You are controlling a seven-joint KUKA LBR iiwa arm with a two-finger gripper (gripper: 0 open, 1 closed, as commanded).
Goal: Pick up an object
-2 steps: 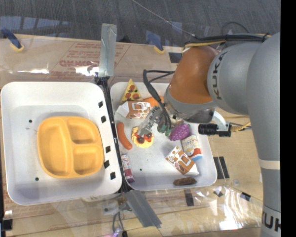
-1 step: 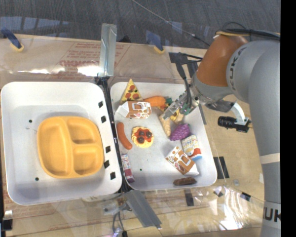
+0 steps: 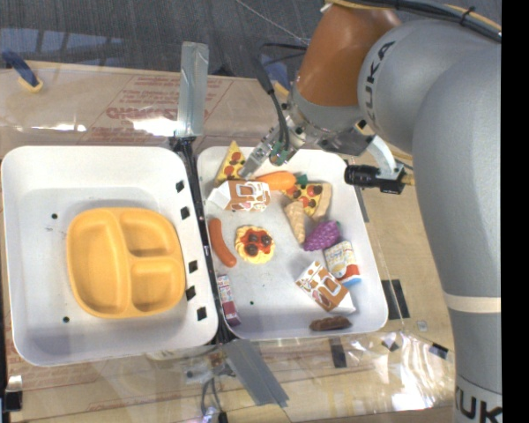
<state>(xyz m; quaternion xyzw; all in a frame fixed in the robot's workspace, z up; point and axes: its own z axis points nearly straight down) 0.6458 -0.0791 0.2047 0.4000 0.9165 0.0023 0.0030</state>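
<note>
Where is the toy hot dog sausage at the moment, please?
The sausage lies in the right bin, near its left wall, just left of the small fruit tart and below the brown-and-white carton.

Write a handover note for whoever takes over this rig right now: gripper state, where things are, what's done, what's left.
Gripper: low over the right white bin's far edge, above the orange toy carrot and pizza slice; finger state unreadable.
Toy foods all lie in the right bin; the yellow divided plastic tray sits in the left white bin.
Done: approach only, nothing visibly lifted.
Left: grasp and lift one object.
</note>
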